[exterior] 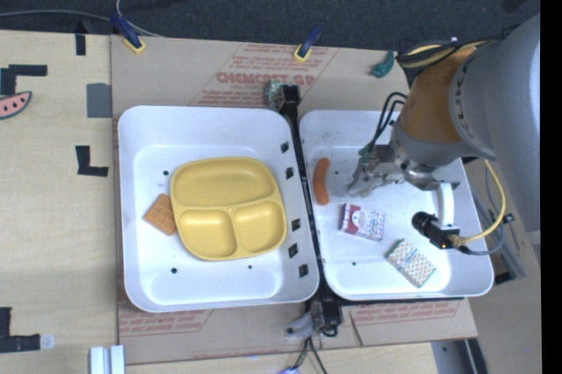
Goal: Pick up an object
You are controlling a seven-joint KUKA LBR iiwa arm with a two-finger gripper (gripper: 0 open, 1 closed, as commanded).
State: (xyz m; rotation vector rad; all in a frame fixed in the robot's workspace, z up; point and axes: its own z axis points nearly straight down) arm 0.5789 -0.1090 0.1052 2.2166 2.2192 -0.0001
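Poised low in the right bin [474, 276] — gripper [362, 179], grip state impossible to tell, just beside the sausage [321, 181]; red packet [363, 223] and box [411, 262] nearby. Likely risk: nudging the sausage against the wall — closing on nothing.

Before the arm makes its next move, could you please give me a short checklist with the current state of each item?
1. gripper is over the right bin: ok.
2. A target lies close: orange sausage-shaped object just left of the gripper: ok.
3. Gripper holds something: cannot tell.
4. Red-and-white packet and patterned small box lie apart from each other: ok.
5. Yellow divided plate stays in the left bin, away from the arm: ok.
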